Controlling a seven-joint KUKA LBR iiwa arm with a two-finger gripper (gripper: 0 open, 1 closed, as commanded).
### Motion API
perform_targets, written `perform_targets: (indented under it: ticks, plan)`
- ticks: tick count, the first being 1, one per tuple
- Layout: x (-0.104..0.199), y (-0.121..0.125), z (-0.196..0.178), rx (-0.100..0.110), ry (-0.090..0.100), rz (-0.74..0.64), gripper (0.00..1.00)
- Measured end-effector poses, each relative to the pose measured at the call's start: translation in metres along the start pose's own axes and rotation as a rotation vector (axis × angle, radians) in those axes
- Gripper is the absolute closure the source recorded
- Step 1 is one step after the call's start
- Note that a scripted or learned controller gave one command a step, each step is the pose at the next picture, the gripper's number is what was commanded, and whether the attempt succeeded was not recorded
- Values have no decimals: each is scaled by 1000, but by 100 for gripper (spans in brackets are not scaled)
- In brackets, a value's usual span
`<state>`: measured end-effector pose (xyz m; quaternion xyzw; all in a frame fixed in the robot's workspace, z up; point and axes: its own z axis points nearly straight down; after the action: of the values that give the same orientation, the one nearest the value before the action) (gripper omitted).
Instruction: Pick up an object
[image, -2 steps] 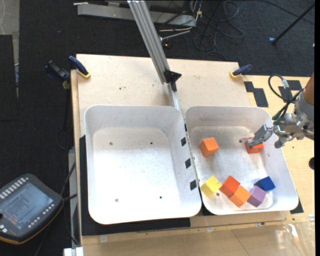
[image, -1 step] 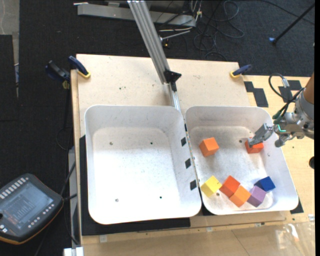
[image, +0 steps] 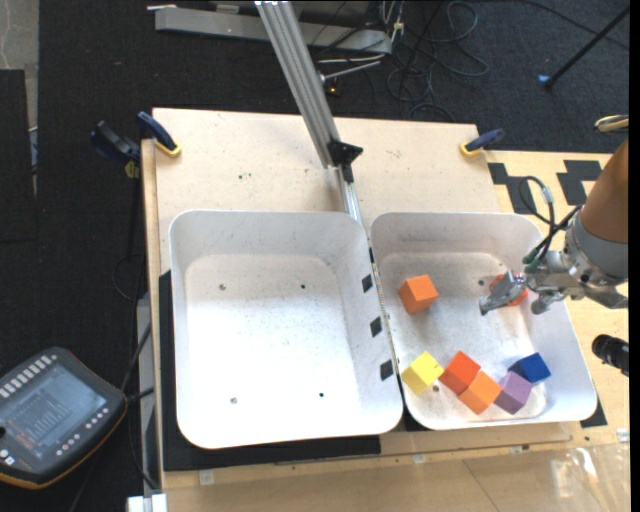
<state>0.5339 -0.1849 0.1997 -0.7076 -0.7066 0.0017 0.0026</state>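
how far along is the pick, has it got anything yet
Done: the two-finger gripper is over the right white bin. In hand: something small and reddish sits at its tip, too blurred to call a grasp. Left: a clear lift; the lone orange cube, yellow cube, blue cube and purple cube lie loose.

You see two white bins: left bin (image: 200, 250), right bin (image: 440, 235), both finely dark-speckled. Right bin's front edge: yellow cube (image: 422, 371), red-orange cube (image: 461, 371), orange cube (image: 481, 391), purple cube (image: 514, 391), blue cube (image: 531, 367). Nearer bin's middle: another orange cube (image: 419, 292). Bench board (image: 260, 160) pale beige, speckled. Gripper (image: 498, 295) grey, reddish touch.
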Motion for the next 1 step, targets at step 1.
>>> perform_targets:
  ticks: [1]
  plan:
    - [-1, 0, 43, -1, 0, 0, 0]
